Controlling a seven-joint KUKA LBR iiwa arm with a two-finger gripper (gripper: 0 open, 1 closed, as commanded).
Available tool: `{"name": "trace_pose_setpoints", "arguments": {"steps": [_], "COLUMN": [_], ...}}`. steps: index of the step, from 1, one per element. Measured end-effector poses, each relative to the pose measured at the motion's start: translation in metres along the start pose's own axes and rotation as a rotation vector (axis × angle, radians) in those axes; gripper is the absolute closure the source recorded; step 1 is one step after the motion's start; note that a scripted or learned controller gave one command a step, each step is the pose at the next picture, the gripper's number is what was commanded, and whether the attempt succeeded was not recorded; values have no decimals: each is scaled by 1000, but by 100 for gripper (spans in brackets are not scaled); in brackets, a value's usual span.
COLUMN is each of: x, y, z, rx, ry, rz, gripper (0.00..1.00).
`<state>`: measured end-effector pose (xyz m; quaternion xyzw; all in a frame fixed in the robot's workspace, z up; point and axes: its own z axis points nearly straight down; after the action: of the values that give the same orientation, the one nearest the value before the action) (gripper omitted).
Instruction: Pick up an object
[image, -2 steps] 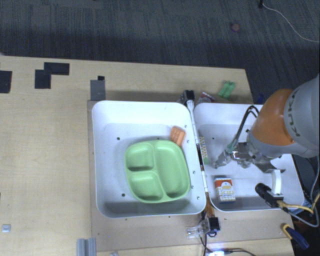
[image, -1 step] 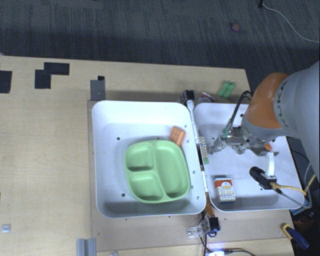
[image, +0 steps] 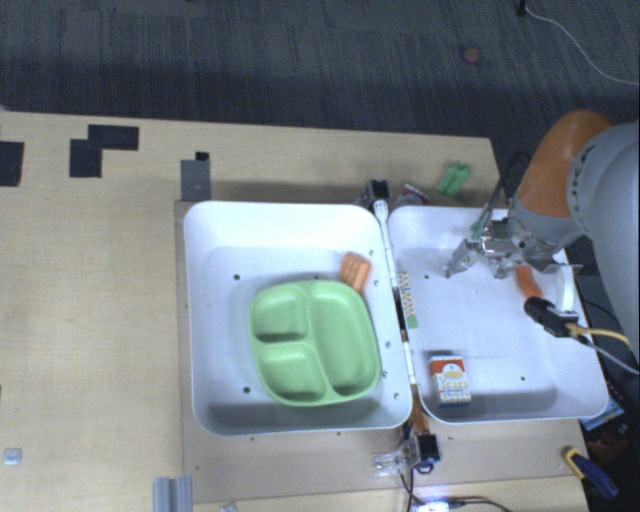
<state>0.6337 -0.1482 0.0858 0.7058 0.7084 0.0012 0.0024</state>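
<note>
- Reaching in from the right of the frame, the arm holds the hand (image: 478, 258) low over the upper part of the right bin (image: 500, 400), above bare white floor.
- Judging by this, the step in hand is the approach: nothing is lifted yet, and no object shows in the hand's grip.
- Whether the hand is open or closed I cannot tell from this slant.
- Nearest candidate: a slim orange piece (image: 527, 280), lying just beside the hand toward the lower right, close to the bin's right wall.
- Second candidate: a small red and white box (image: 450, 378), lying in the lower left part of the same bin, well apart from the hand and with free floor around it.
- Left bin (image: 215, 300), in the middle of the frame, holds a green divided plate (image: 315, 340) and a small orange block (image: 355, 268) touching or just beside the plate's upper right rim; both are across the shared bin walls from the hand.
- Next move, as I judge it: shift sideways to centre over one target, then descend and close on it. The orange piece needs only a short shift, but it sits near the wall, so lining up along its narrow width matters.
- The box likely offers an easier grasp, with flat sides and room on all sides.
</note>
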Motion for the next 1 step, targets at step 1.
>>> {"name": "trace_pose_setpoints", "arguments": {"steps": [1], "x": [-28], "y": [-75], "z": [-31], "rx": [2], "ry": [0], "rz": [2], "gripper": [0]}}
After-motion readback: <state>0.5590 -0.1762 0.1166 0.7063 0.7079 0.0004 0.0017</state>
